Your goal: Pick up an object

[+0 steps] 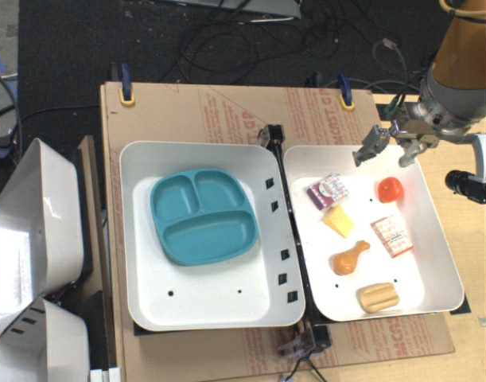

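Gripper (388,150) is spread open, holding nothing, at upper right over the right bin (441,249); you risk straddling the purple packet (328,189) and cheese wedge (338,220), which sit touching.

Grey arm (453,102), orange band, 2-fingered dark-tipped pincer (387,150).
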